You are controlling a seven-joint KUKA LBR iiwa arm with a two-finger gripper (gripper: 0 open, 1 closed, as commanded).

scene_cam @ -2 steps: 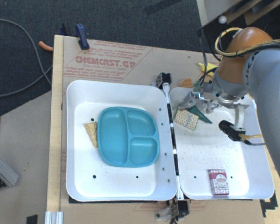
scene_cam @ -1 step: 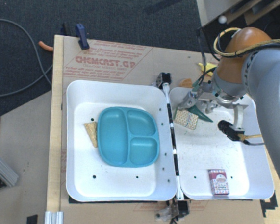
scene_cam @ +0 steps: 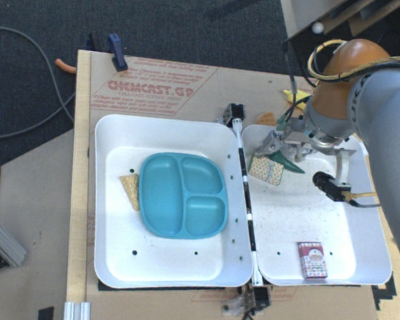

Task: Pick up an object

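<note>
- Tool: hung over the right bin's 11 o'clock corner; whether its fingers were open or closed could not be told.
- Patterned square pad: lay at the tool's 7 o'clock, apparently touching its tip.
- Small red packet: sat at the right bin's 6 o'clock.
- Left bin: held a teal divided plate at centre, with a tan cracker-like piece at the plate's 9 o'clock.
- Bench: bore both bins.

"CHEMCAST GP" on cardboard sheet
</note>
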